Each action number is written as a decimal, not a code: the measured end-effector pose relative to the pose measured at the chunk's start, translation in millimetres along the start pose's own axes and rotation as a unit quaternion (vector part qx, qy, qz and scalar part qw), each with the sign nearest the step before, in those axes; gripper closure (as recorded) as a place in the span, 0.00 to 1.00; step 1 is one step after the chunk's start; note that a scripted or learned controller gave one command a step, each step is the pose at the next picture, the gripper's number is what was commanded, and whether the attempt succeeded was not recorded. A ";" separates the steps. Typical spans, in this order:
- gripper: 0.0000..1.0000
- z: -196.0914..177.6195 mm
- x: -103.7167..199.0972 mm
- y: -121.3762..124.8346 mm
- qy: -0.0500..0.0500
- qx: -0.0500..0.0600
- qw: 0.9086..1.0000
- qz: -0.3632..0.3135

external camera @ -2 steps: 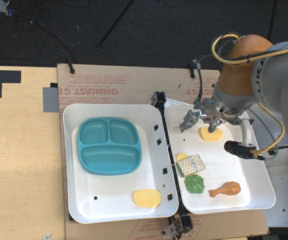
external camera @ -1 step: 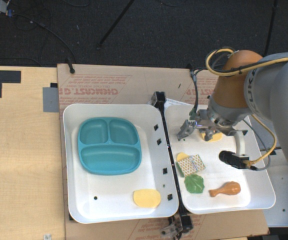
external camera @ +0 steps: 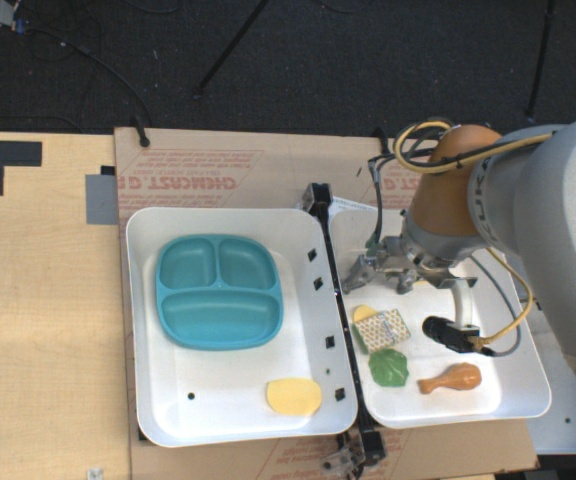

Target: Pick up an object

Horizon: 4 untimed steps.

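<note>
Hovering with a grip state I cannot tell, the gripper [external camera: 388,273] has the waffle [external camera: 381,329] at six o'clock.

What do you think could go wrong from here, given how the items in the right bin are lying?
The yellow piece, patterned block and green leaf lie bunched together near the divider, so a grasp there might catch two items or nudge one away. The gripper hangs close to that divider and could clip it. The drumstick looks rounded and might slip out.
</note>
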<state>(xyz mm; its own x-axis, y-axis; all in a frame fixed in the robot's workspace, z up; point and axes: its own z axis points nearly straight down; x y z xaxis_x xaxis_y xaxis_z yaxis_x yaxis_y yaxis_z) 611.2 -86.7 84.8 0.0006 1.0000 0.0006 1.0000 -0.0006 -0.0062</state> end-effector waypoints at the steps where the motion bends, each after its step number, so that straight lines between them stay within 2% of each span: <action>1: 1.00 -12.3 -1.2 0.2 0.000 0.000 1.000 0.002; 3: 1.00 -128.0 -2.5 3.0 0.000 -0.004 1.000 0.000; 4: 1.00 -137.0 45.5 7.4 0.000 -0.002 1.000 -0.002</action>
<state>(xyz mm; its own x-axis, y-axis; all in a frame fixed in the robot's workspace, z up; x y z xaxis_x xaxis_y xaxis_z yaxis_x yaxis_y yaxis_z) 619.5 -41.3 221.8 -0.0028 1.0000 0.0005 1.0000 0.0028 -0.0018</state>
